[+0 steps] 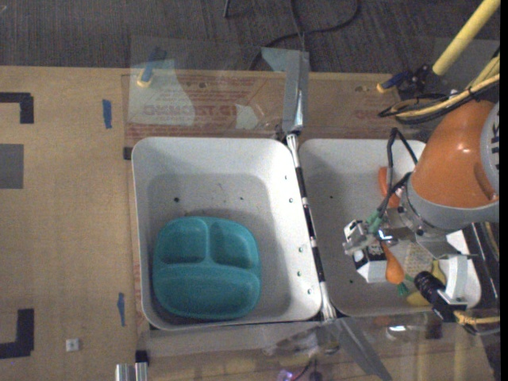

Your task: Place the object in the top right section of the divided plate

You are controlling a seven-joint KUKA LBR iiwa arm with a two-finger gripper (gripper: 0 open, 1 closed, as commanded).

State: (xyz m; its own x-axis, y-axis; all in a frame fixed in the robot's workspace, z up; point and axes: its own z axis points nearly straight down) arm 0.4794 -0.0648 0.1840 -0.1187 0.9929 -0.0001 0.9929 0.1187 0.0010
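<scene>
From above, two white bins sit side by side on a tan bench [63, 213], divided by a metal strip. The left bin [159, 165] holds a teal divided plate [206, 267] toward its near edge, lying flat with its three sections bare — two small ones on the far side, one long one on the near side. A few dark specks dot the bin floor beyond the plate.

The right bin [333, 181] is crowded at its near right corner: a small white block [373, 271], an orange carrot-shaped piece [393, 268] and something yellow-green beside it, all close together. Another orange item [383, 179] lies by the right wall.

The arm [452, 169] hangs over that clutter, hiding much of the bin, and the gripper [361, 239] sits just above the white block — whether it is released or clenched cannot be told. Blue tape marks and black squares dot the bench's left side.
</scene>
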